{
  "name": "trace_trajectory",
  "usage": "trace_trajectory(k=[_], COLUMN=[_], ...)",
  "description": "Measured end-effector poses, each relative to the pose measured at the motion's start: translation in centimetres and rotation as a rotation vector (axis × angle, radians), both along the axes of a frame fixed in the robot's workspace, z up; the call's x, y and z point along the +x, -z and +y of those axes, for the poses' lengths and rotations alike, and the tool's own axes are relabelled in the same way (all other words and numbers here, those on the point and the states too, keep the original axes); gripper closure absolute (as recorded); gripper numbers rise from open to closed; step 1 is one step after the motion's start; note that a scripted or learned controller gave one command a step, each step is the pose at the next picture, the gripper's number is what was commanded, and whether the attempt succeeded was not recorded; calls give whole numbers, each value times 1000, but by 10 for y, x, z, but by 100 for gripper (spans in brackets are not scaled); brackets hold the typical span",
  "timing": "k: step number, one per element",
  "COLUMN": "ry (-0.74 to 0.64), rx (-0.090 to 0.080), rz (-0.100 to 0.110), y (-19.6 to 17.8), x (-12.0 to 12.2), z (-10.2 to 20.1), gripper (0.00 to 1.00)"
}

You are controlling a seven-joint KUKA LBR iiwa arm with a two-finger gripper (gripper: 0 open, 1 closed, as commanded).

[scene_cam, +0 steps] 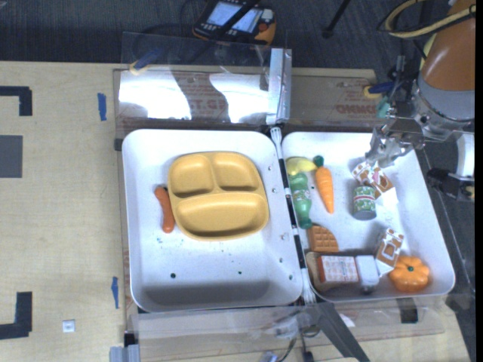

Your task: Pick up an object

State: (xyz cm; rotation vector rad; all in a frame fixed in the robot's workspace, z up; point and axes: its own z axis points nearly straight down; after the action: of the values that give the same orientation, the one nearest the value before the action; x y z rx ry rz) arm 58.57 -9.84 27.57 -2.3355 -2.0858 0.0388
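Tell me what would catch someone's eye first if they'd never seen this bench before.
Probably the big yellow divided plate filling the middle of the left bin, with an orange sausage-like piece tucked at its left edge. Next, the crowded right bin: a toy carrot near its top left and a small orange pumpkin at its lower right corner. The gripper hangs above a small patterned carton near the bin's upper right.
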Motion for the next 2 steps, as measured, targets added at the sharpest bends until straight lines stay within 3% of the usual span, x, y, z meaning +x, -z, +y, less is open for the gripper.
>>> trace_trajectory(k=[1, 2], ry=[-85, -88], rx=[9, 8], rz=[-21, -18], y=[62, 55], x=[64, 64], z=[-15, -14], gripper=[100, 100])
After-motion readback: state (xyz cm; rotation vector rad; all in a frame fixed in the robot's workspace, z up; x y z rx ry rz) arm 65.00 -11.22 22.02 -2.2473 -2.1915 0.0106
